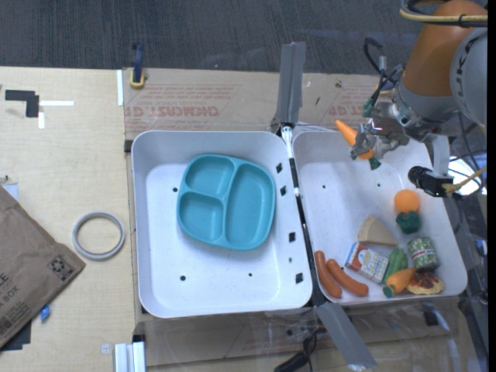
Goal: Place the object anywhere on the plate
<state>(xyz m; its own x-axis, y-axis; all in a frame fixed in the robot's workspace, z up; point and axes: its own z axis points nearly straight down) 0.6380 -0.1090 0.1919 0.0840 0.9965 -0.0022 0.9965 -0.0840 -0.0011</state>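
A teal plate point(227, 201) with three compartments lies in the left white bin point(155, 285). My gripper point(366, 142) hangs over the far left part of the right bin point(333, 184), apart from the plate. It is shut on a small toy carrot point(346, 132). The carrot's orange tip sticks out to the left of the fingers, and a bit of green shows below them.
The right bin's near half holds an orange ball point(406, 201), a green broccoli piece point(408, 222), a cheese wedge point(376, 231), a small carton point(368, 262), two sausages point(339, 277) and a green can point(422, 253). A tape roll point(98, 233) lies left of the bins.
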